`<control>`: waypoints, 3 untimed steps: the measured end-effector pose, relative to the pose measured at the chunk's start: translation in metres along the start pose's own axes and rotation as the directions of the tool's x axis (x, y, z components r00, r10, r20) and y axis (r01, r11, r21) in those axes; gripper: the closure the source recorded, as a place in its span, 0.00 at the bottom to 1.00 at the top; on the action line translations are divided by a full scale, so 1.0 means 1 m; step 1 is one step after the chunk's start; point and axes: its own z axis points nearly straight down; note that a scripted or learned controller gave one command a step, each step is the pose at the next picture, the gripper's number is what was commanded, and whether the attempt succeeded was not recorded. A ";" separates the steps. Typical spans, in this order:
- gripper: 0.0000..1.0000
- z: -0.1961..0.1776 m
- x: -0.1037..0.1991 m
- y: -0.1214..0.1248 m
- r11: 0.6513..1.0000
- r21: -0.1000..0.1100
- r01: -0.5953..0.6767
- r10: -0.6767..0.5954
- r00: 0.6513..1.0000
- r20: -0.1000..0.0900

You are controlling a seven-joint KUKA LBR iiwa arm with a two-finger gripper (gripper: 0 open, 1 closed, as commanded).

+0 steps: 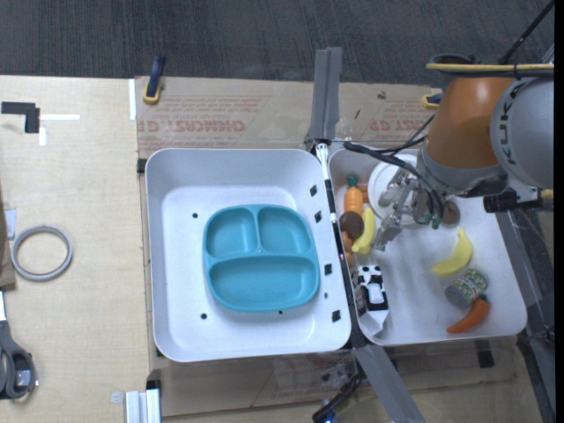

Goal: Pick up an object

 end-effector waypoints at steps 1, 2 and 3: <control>0.00 0.002 0.047 -0.031 1.000 0.001 -0.005 0.005 1.000 0.001; 0.00 0.000 0.008 -0.131 0.998 0.002 -0.058 0.058 0.998 0.007; 0.00 0.006 0.055 -0.144 0.978 0.002 -0.209 0.209 0.978 -0.007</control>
